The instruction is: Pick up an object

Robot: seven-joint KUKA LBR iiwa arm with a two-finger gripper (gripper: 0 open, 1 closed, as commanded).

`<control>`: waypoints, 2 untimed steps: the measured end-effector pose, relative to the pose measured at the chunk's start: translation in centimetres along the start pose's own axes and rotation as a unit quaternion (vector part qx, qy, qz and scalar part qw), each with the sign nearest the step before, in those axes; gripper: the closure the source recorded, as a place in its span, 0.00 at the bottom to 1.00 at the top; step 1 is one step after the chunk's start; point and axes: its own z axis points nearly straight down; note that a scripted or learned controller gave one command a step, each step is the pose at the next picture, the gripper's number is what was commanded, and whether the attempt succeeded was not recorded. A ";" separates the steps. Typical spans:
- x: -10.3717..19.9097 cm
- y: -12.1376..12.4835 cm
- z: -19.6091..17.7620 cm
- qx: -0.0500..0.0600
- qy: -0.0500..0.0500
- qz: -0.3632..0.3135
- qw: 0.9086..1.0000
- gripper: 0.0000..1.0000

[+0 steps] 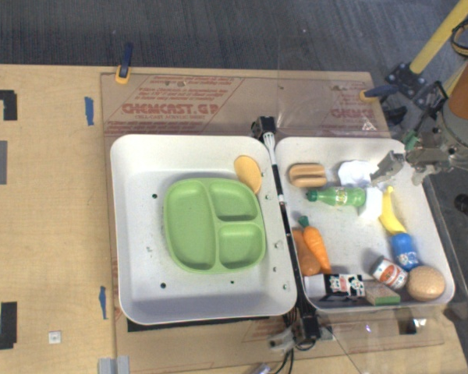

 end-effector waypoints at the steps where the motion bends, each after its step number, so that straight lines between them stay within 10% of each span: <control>1: -2.6 0.7 9.2 0.003 0.010 0.066 0.998 0.00; 2: -1.2 1.0 11.6 -0.001 0.013 0.224 0.975 0.00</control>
